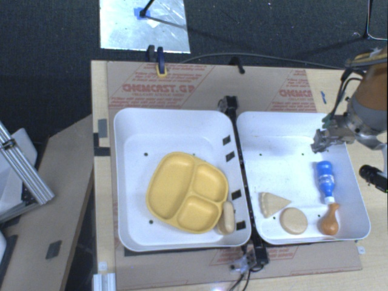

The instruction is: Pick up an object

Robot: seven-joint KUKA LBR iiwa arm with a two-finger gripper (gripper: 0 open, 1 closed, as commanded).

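My gripper (pixel 319 142) hangs over the right side of the right bin (pixel 285 132), just above a blue and white bottle (pixel 325 180) that lies near the bin's right wall. Nothing shows between its fingers. Below the bottle sits a brown pear-shaped toy (pixel 329 220). A round tan biscuit (pixel 294 220) and a tan wedge (pixel 273 202) lie along the bin's front. In the left bin (pixel 139 132), a yellow divided plate (pixel 188 191) rests with a small bread roll (pixel 227 217) at its right edge.
A black divider with clips (pixel 238 162) separates the two bins. The bins sit on a cardboard sheet (pixel 182 83). An aluminium rail (pixel 21 168) lies off the bench to the left. A metal plate (pixel 144 17) lies behind the bench.
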